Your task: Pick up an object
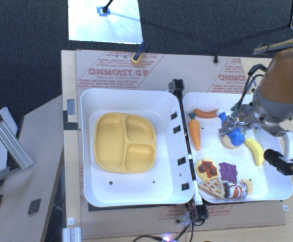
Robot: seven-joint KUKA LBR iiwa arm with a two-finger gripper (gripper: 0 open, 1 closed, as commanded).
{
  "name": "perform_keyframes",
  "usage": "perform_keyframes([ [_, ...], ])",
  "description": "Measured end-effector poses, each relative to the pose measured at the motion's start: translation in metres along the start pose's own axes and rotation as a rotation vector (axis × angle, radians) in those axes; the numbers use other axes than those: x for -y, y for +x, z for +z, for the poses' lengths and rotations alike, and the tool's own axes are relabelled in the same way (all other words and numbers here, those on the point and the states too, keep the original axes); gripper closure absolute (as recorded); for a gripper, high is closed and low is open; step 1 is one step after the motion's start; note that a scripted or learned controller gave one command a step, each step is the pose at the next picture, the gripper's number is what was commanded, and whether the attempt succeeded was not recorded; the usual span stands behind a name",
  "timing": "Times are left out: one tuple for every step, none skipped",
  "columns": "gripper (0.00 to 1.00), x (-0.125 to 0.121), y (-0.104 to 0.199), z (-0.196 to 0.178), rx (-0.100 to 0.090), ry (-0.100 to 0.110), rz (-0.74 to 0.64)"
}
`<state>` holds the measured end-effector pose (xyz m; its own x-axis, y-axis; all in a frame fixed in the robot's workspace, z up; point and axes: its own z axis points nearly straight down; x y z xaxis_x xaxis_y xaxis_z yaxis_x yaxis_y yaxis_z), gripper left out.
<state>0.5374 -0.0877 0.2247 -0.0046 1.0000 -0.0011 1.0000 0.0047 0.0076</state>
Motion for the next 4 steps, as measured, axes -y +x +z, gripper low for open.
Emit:
perform_keyframes([
  [1.00,-0.001,0.000,0.000,-0.001,0.005,0.001],
  [1.00,-0.007,0.061,0.008,-0.004,0.007,-0.005],
  [1.00,-0.016,0.105,0.001,-0.003,0.005,-0.005],
  [1.00,-0.013,0.151,-0.008,-0.003,0.006,-0.005],
])
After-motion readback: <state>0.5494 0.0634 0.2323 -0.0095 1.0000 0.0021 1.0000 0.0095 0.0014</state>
